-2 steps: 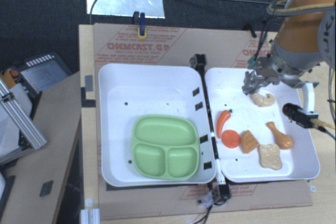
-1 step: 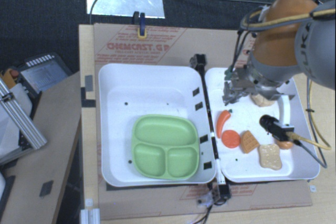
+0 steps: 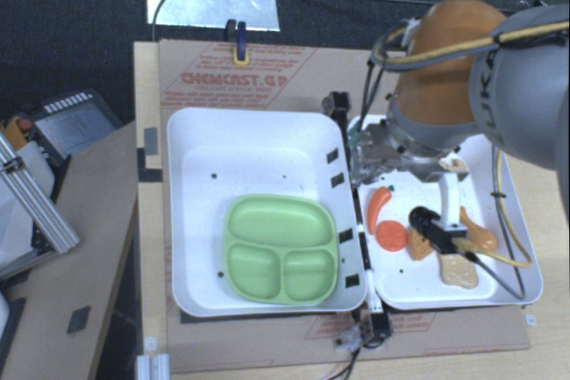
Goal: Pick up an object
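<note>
Desk carries both bins on a cardboard sheet. Arm comes in from the right and hangs over the back half of the right bin, so I read this as lining up for a pick there. Its bulk blocks my view of that bin's far corners, and anything under it I can't vouch for.

Left bin holds just a green divided plate, flat and near the front, too wide for an easy grab.

Pick candidates are clustered at the right bin's front: red pepper closest to the tool end, red round piece just below it, orange piece beside that, and a tan piece at the front.

Jaws: buried in wrist hardware near the divider, so I can't tell if they're apart or together, and I see nothing held
</note>
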Robot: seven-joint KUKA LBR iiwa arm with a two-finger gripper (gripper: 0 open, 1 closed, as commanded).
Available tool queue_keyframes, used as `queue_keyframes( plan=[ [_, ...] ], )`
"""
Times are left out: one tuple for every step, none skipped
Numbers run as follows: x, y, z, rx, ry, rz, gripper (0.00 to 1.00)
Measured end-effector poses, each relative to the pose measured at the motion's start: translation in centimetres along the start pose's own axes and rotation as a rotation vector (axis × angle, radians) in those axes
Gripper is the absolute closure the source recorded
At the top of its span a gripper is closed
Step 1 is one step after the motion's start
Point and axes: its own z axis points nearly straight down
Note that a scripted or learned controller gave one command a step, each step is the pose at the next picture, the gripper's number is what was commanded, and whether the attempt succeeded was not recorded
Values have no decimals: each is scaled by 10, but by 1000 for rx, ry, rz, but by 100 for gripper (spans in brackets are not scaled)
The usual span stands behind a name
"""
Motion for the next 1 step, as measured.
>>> queue_keyframes(
  plan=[
    [43, -13, 5, 0, -1, 0, 100]
  ],
)
